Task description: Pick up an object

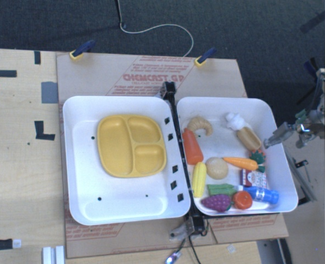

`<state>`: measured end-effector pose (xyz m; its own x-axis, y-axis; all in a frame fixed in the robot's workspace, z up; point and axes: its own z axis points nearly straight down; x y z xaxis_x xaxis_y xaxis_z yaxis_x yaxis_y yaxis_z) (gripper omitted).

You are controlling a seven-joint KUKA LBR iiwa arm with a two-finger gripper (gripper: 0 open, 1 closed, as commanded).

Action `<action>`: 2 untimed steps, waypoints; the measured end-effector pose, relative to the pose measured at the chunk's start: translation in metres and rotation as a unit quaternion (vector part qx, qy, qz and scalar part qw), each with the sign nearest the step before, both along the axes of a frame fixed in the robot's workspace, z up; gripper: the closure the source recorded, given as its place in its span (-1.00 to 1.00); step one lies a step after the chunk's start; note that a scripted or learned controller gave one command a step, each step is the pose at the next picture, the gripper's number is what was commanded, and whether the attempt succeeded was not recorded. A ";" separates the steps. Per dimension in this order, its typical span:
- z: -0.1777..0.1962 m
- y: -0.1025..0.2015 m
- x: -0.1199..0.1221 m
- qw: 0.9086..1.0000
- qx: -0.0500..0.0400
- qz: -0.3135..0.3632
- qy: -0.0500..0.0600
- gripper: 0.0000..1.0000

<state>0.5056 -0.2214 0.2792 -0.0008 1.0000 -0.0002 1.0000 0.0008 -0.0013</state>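
We look down on two shallow white bins set side by side on a cardboard sheet (151,78) printed in red with lettering that we read as "CHEMCAST GP"; the smaller lines beneath it are too faint to make out. The left bin (82,202) holds a yellow divided tray (132,146), lying flat with three compartments. The right bin (281,172) holds the toy food: a croissant (200,126) near the dividing wall, an orange-red sausage-like piece (192,146) below it, a yellow corn cob (199,179), a pale round potato-like piece (217,168), a carrot (240,161), a tan bottle with a white cap (243,131), a green pod (221,189), purple grapes (216,203), a tomato (242,200), a small red and white carton (253,179) whose label we cannot read, and a blue bottle (263,194) lying on its side. The gripper (272,139) sits over the right rim of the right bin, near the tan bottle but apart from it, with nothing seen between its fingers; whether they stand apart or together we cannot tell.
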 end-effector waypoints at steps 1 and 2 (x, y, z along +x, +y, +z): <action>0.265 -0.003 -0.021 1.000 -0.004 0.000 -0.010 -1.00; 0.017 0.045 -0.024 1.000 0.003 0.000 0.008 -1.00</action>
<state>0.4819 -0.1760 0.2959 -0.0016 1.0000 0.0061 0.9999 0.0017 -0.0169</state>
